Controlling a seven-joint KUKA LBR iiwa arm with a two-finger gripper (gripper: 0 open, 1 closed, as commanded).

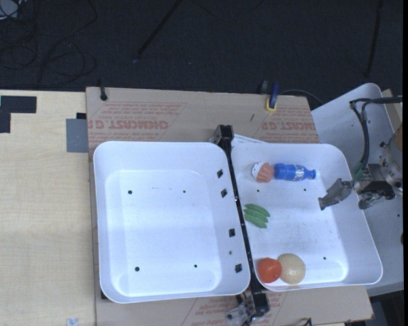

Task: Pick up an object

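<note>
The right bin (326,263) holds a blue bottle (294,172) lying on its side near the back. A small orange and white piece (262,173) touches the bottle's left end. A green pod (256,214) lies close to the divider, and a red tomato-like ball (269,269) sits against a beige ball (292,268) in the front corner. My gripper (353,194) hovers over the right rim of this bin, open, with nothing between its fingers. It is well right of every object.
The left bin (109,182) stands beside the right one, joined by a black divider (234,209). Both rest on a cardboard sheet (163,117). Cables (364,134) run along the white surface at the far right, behind the gripper.
</note>
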